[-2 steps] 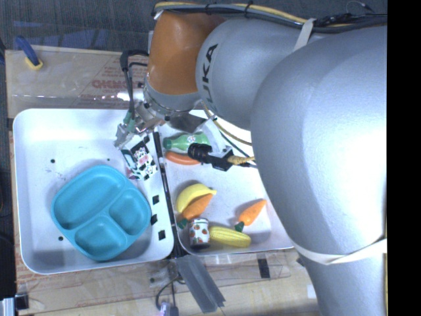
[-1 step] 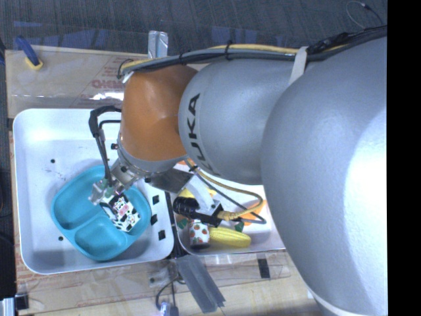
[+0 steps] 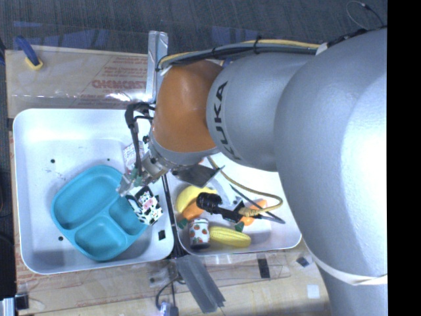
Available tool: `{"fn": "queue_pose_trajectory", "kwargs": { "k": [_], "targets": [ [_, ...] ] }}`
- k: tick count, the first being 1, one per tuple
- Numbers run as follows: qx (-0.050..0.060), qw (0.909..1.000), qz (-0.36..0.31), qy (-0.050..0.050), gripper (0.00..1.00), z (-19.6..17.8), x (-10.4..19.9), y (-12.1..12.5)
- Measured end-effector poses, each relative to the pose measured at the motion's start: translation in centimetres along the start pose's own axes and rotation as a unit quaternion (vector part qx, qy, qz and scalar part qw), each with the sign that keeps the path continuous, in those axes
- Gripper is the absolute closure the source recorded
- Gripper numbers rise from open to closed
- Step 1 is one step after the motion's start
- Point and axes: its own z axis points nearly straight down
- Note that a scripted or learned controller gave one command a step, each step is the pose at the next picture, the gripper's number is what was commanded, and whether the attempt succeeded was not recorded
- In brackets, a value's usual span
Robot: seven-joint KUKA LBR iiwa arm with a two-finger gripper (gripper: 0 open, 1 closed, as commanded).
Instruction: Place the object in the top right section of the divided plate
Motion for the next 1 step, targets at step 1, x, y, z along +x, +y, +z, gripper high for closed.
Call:
{"fn": "queue_pose_trajectory", "kwargs": {
  "k": [1],
  "targets": [
    [-0.002,0.9976,0.069,0.0,1.0,-0.09,-2.59,1.08]
  ]
}}
